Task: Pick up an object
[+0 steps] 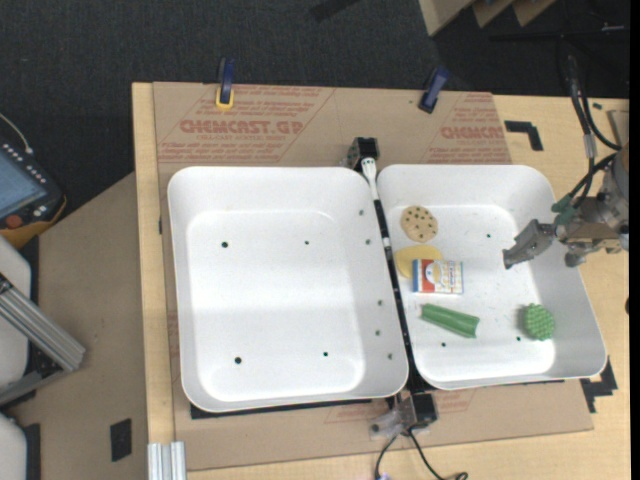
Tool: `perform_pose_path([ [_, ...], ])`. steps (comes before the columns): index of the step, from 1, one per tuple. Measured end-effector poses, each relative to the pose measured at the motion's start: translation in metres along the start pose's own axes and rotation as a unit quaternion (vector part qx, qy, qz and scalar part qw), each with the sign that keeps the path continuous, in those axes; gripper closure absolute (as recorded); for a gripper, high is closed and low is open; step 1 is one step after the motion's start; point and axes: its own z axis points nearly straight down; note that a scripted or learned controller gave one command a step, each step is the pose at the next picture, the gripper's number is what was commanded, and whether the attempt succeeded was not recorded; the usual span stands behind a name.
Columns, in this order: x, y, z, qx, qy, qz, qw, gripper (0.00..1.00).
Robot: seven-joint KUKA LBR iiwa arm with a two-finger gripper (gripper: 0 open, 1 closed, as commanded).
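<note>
White right bin [560,363] holds round cookie [419,222], yellow piece [412,260], striped small box [440,277], green stick [449,320], green knobbly ball [538,321]. Gripper [527,245] by its right edge; finger state unclear.

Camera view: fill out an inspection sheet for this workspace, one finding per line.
Surface: brown board bearing two white bins side by side, left bin and right bin.
Job's things: all in the right bin: cookie, yellow piece touching a small carton, green stick, green knobbly ball.
Clutter: nothing seen in the left bin.
Grippers: gripper over the right bin's right side, nothing seen between its fingers.
Cables: cable at the near edge of the board.
Surroundings: two blue clamps on the far edge; dark floor.
</note>
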Motion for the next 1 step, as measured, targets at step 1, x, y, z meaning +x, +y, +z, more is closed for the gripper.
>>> perform_pose_path([
  [1, -0.0001, 0.0007, -0.0107, -0.002, -0.001, 0.000, 1.0000, 1.00],
])
